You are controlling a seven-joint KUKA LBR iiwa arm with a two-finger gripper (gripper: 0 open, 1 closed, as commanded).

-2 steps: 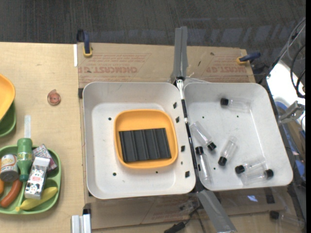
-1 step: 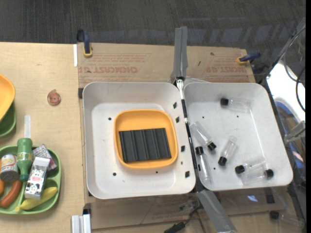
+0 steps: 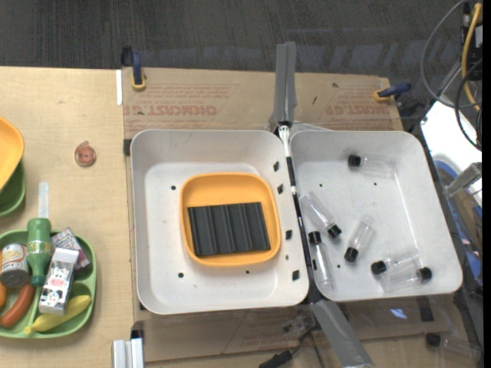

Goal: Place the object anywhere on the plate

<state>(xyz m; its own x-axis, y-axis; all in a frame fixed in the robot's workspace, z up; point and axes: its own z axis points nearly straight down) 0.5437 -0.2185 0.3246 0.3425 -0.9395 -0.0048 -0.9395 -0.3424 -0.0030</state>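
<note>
An orange-yellow square plate (image 3: pixel 228 184) sits in the middle of the left white bin (image 3: pixel 157 240). A black ridged rectangular object (image 3: pixel 230 230) lies flat on the plate, covering most of its floor and lying inside its rim. The right white bin (image 3: pixel 387 198) holds several clear vials with black caps, among them one near the back (image 3: pixel 364 162), one at the centre (image 3: pixel 359 238) and one at the front right (image 3: pixel 400 267).
A green tray (image 3: pixel 80 313) with toy food and small bottles stands at the left front of the bench. An orange bowl (image 3: pixel 6 158) is at the far left edge, with a small pink disc (image 3: pixel 85 155) near it. Clamps (image 3: pixel 136 76) hold the cardboard underlay. Cables (image 3: pixel 464 67) hang at the right.
</note>
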